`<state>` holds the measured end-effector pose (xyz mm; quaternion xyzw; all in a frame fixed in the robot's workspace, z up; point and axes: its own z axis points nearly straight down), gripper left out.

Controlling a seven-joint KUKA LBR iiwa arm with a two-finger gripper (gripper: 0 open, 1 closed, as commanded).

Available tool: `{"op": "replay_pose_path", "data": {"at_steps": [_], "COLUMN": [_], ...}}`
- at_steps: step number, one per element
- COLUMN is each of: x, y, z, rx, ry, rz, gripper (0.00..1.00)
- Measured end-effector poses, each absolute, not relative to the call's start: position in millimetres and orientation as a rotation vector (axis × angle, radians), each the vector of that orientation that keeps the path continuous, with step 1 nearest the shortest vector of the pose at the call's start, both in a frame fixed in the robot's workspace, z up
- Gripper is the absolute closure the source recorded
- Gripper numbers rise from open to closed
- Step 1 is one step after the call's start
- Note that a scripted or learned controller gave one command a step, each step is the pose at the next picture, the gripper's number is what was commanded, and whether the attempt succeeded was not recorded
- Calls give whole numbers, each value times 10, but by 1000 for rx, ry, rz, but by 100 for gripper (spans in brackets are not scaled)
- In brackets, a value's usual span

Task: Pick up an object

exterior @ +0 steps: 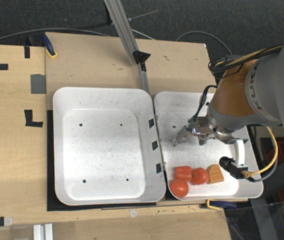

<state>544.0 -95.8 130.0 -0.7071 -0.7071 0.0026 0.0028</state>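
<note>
1. You have four small objects clustered along the near edge of the right bin [182, 104]: a red blocky piece [183, 172], a second red piece [199, 176] touching it, a rounder red one [179, 187] just below, and a tan waffle-patterned piece [215, 174] on the right.
2. The red ones look smooth and matte; both bins are shallow white plastic with rounded corners and dark speckling. The left bin [102, 144] sits alongside.
3. The gripper [192, 134] hangs over the middle of the right bin, its fingers spread apart with nothing between them. The cluster lies near it, toward the near edge, untouched.
</note>
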Motion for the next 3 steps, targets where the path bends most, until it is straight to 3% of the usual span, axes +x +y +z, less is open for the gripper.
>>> {"op": "replay_pose_path", "data": {"at_steps": [1, 2, 3], "x": [5438, 5440, 5533], "y": [-957, -948, -1001], "z": [874, 991, 1516], "rx": [-2220, -2218, -2222], "ry": [-2223, -2223, -2224], "rz": [3, 2, -3], "gripper": [0, 100, 100]}}
